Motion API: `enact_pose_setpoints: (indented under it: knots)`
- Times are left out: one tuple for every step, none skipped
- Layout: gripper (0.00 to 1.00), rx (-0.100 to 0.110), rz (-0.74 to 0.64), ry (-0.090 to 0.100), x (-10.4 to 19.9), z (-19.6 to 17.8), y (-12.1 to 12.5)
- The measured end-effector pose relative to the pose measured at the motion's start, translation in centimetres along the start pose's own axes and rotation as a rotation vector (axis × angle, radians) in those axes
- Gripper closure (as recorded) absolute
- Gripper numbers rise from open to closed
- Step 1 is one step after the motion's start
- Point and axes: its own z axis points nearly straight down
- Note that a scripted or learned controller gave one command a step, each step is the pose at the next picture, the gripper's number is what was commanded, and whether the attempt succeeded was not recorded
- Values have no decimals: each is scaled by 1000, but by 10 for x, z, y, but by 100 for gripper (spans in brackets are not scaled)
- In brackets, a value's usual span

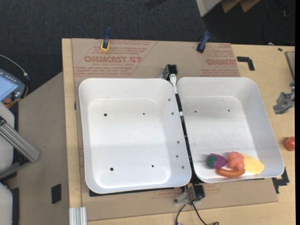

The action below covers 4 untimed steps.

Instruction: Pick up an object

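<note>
At the frame's right edge the gripper point(284, 102), open or closed unclear, hangs beside the right bin point(220, 90), above the toys point(236, 161) in the bin's lower corner.

Two bins side by side on the bench point(140, 55), left bin point(126, 130) and right bin point(225, 97) touching along their inner edges. Four toy pieces cluster in the right bin's near corner: grapes point(216, 161) leftmost, sausage point(230, 172) nearest the front, lumpy toy point(236, 160) behind it, flat piece point(253, 164) rightmost. Two clamps point(106, 40) on the bench's far edge.
</note>
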Motion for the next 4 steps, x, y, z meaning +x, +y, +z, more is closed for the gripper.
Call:
enact_pose_setpoints:
  knots:
    - [100,-3,-1,-2,0,-10,1]
    - [100,-6,-2,-4,-1,-21,2]
    - [100,-9,-3,-6,-1,-31,2]
    - [100,-12,-4,-8,-1,-41,3]
